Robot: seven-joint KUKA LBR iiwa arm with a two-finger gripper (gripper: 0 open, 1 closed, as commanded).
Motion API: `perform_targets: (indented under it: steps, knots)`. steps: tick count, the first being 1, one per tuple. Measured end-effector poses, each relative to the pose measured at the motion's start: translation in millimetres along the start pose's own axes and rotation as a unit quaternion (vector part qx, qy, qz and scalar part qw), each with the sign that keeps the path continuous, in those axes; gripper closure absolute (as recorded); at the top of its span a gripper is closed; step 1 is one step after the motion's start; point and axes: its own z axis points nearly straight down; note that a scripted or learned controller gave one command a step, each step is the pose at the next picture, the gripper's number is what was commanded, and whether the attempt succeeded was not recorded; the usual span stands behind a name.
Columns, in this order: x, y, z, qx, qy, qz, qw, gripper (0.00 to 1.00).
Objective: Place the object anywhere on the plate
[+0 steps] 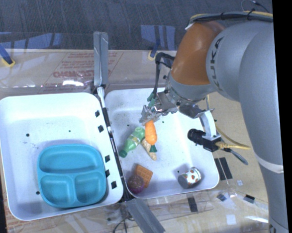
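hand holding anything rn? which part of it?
Looks like the carrot, hanging from the hand by its top end; the exact finger contact is hard to make out.

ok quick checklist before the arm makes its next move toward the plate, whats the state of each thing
1. Gripper position: ok, low in the right bin, just above the carrot.
2. Carrot actually gripped: cannot tell, its top meets the gripper but the contact is hidden.
3. Neighbours of the carrot: not ok, the green toy and a pale piece lie against it and may get dragged.
4. Blue plate ready: ok, it lies flat in the left bin with bare compartments.
5. Path across: cannot tell, the divider between the bins must be cleared and lift height is unclear.
6. Other items: ok, the brown block and round toy sit apart.
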Motion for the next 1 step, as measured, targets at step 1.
perform_targets:
  steps: [1]
  knots:
    - [54.5,-3.1,31.8,0.0,0.0,-0.055,0.9985,1.0]
